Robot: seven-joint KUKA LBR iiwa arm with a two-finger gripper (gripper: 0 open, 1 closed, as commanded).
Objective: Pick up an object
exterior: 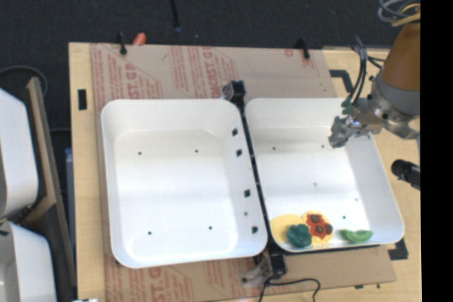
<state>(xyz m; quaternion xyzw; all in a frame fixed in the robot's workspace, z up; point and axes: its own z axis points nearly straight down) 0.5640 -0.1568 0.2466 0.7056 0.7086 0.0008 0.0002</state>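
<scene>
Small toys are lying along the near edge of the right bin [375, 173]: a yellow piece [282, 228], a teal lump [299, 237], an orange-and-red toy [318, 224] and a green piece [356, 235]. Well apart, the gripper [344, 129] is hovering over the bin's far side; its grip cannot be made out.

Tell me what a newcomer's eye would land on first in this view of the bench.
The small cluster of coloured objects huddled against the near wall of the right bin: a yellow piece, a teal one, an orange-and-dark one and a green one, vivid against the white. Next, the arm's gripper hanging over that bin's far right part, well away from the cluster. The left bin reads as plain white beside it.
</scene>
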